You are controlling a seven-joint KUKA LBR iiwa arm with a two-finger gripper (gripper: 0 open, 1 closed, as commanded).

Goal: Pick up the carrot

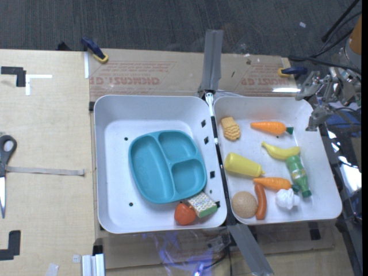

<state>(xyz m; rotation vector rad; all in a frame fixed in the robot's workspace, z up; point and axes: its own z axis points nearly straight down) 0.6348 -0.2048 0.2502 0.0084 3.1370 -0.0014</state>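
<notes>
1. The gripper hovered at the right bin's upper right corner; how far it stood open could not be told.
2. One carrot lay near it, another carrot beside the green bottle.

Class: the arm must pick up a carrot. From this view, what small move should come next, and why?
Probably swing the gripper left over the upper carrot. It sits at the right bin's top-right edge, and that carrot lies nearest, apart from the banana.

gripper | far right, hovering (fingers pointing down)
</notes>
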